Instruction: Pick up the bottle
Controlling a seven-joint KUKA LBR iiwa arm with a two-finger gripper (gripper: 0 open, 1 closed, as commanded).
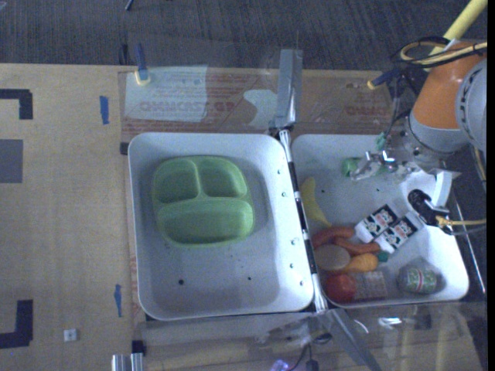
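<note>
Two-finger metal gripper [370, 165] hovering over the far part of the right white bin [329, 153], beside a small green item [352, 165]; whether spread or pinched, cannot tell. Green-labelled bottle [418, 279] lying in the near right corner, just beside two black-and-white cartons [387, 227], orange carrots [346, 239], red tomato [340, 286], yellow banana [312, 200]. Left white bin [143, 207] holding a green sectioned plastic tray [203, 199].

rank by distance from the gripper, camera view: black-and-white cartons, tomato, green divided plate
Gripper sits at the back of the right bin.
1. Black-and-white cartons: mid right bin, just in front of the gripper.
2. Tomato: front-left corner of the right bin.
3. Green divided plate: left bin, across the divider.
</note>
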